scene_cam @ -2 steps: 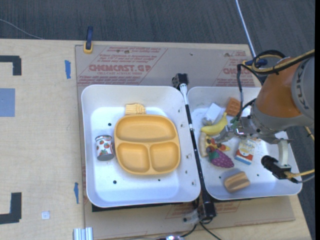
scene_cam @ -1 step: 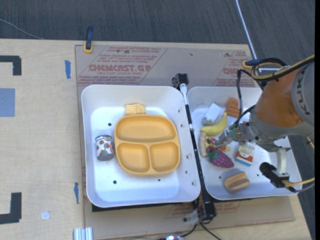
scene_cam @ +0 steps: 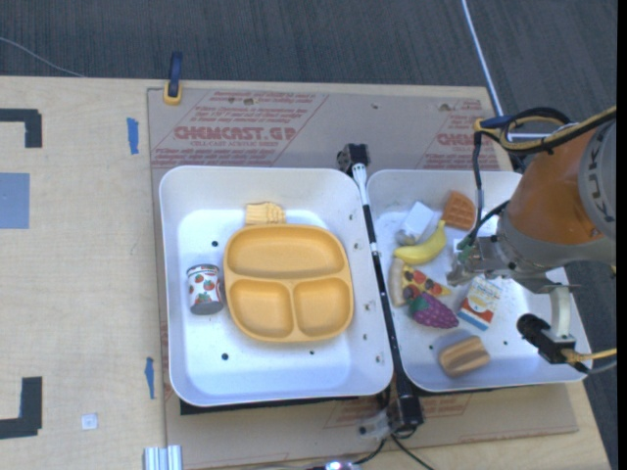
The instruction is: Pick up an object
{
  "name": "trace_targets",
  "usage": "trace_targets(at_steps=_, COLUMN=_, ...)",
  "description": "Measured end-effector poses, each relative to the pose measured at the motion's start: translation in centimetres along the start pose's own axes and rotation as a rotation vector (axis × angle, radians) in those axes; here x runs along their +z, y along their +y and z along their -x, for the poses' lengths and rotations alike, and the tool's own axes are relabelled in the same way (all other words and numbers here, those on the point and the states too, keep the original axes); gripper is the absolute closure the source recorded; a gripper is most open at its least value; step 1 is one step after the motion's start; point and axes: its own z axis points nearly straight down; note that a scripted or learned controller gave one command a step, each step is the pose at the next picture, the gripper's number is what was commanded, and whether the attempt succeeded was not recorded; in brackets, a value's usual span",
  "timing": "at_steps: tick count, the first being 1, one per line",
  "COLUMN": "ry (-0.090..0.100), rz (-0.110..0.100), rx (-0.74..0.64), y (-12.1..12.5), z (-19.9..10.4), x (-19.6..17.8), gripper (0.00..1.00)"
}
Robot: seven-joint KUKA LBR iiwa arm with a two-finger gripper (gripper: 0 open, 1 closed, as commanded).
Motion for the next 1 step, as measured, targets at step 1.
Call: trace_targets(at_steps=1, ry=0.0, rz=0.0, rx=0.0, y=0.0, z=-0.01, x=0.01, gripper=0.0)
